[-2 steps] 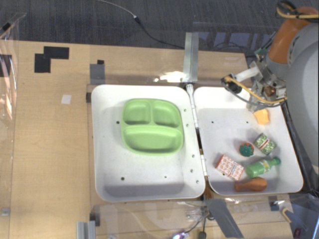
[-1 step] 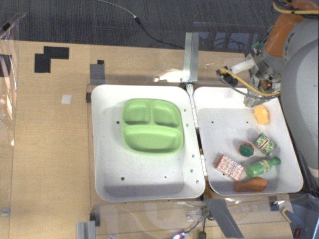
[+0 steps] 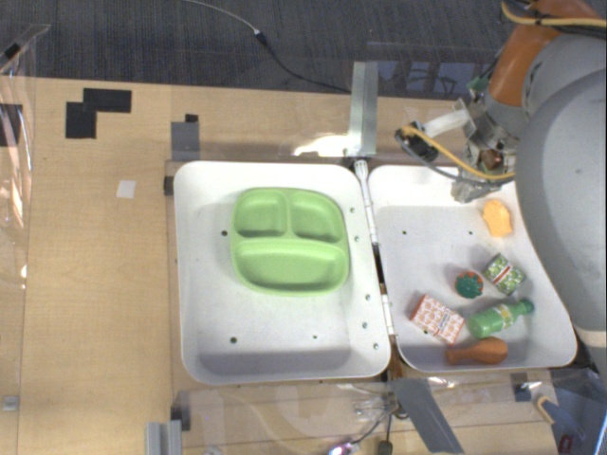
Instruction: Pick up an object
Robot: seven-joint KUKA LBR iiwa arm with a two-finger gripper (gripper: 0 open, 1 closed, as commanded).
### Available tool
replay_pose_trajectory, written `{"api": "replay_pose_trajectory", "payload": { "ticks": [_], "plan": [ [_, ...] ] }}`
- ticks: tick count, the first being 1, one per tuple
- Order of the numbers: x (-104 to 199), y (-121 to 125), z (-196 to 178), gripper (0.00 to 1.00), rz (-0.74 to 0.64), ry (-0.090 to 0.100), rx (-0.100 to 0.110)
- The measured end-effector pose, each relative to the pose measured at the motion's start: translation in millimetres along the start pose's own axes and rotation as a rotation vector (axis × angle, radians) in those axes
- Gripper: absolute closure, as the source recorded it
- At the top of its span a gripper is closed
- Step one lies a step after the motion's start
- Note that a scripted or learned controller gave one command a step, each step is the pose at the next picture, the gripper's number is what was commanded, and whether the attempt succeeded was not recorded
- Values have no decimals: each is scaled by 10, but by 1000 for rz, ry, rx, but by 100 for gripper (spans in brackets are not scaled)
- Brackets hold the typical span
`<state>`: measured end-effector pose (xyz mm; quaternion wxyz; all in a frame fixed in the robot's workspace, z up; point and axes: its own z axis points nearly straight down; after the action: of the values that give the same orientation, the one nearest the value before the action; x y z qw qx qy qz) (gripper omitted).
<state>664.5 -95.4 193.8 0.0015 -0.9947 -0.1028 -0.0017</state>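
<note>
on the wooden surface (image 3: 95, 282), left white bin (image 3: 204, 339) with a green divided plate (image 3: 288, 239) lying flat near its middle. right white bin (image 3: 417, 207) with a red patterned packet (image 3: 437, 318), a brown piece (image 3: 478, 352) by the near wall, a dark green round piece (image 3: 469, 285), a green bottle (image 3: 499, 318) on its side, a small green-and-white packet (image 3: 504, 274), and a yellow-orange piece (image 3: 497, 218) toward the far right. end effector (image 3: 471, 190) over the far edge of the right bin, just beside the yellow-orange piece; cannot tell its state.
</note>
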Motion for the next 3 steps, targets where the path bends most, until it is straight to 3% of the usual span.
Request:
{"api": "replay_pose_trajectory", "payload": {
  "ticks": [1, 2, 3],
  "plan": [
    [-24, 54, 540, 100, -14, -3, -2],
    [-131, 92, 826, 100, 2, -1, -2],
    [92, -487, 76, 100, -1, 1, -1]
  ]
}}
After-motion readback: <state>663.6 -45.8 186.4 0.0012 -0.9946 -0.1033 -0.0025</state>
